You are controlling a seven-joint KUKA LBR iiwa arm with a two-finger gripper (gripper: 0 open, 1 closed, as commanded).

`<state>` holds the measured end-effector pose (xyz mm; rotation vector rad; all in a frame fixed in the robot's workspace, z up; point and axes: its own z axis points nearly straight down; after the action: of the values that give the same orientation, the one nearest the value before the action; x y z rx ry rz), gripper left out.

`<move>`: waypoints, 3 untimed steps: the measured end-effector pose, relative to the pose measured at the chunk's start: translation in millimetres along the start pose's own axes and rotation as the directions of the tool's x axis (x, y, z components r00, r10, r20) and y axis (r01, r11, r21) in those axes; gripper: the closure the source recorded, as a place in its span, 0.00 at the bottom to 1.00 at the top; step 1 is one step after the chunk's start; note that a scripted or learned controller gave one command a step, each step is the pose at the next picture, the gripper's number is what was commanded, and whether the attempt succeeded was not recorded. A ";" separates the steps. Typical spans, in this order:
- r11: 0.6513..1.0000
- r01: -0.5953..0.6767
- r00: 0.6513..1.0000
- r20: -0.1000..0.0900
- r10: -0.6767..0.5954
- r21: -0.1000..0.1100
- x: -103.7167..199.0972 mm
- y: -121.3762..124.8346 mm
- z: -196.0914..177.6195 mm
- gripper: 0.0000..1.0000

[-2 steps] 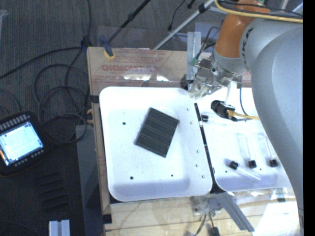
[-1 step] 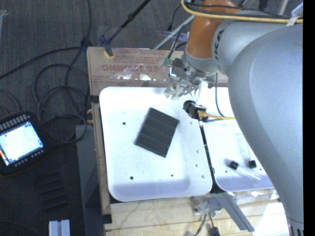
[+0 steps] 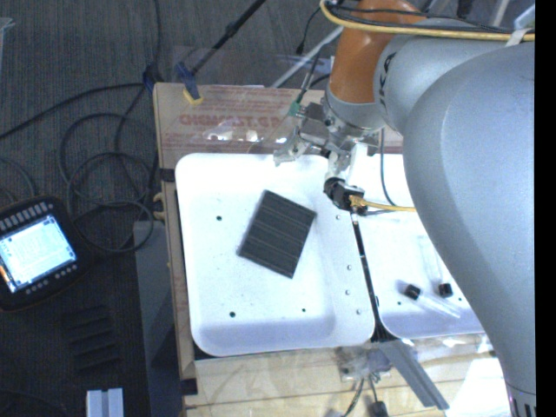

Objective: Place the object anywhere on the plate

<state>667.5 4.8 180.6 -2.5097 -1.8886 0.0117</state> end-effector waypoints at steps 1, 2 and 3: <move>0.884 0.467 0.884 -0.003 -0.467 -0.003 0.5 -41.0 -24.2 0.00; 0.808 0.590 0.808 -0.001 -0.590 -0.003 64.2 -25.9 -0.5 0.00; 0.709 0.706 0.709 -0.002 -0.706 -0.004 157.1 -80.6 -63.3 0.00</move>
<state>634.0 178.3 243.4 -1.5979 -2.7018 0.0031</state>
